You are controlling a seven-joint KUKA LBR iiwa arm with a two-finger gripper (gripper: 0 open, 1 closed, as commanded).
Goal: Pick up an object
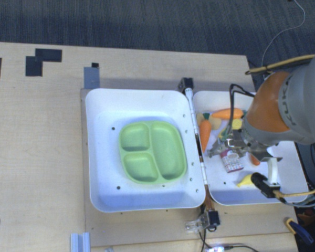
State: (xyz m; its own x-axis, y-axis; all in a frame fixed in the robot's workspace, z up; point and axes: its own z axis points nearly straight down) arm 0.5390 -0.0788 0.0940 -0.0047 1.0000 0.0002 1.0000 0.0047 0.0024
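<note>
A small yellow banana-shaped toy (245, 180) lay nearest the camera, at the front of the right white bin (289, 190). Left of that bin sat the other white bin (102, 156), holding a pale green three-compartment plastic tray (152, 151). Inside the right bin, an orange carrot-shaped toy (205, 134) lay along the left wall. The gripper (232, 150) hung low over a small red-and-white printed packet (232, 163); whether its fingers were spread or closed could not be told.
</note>
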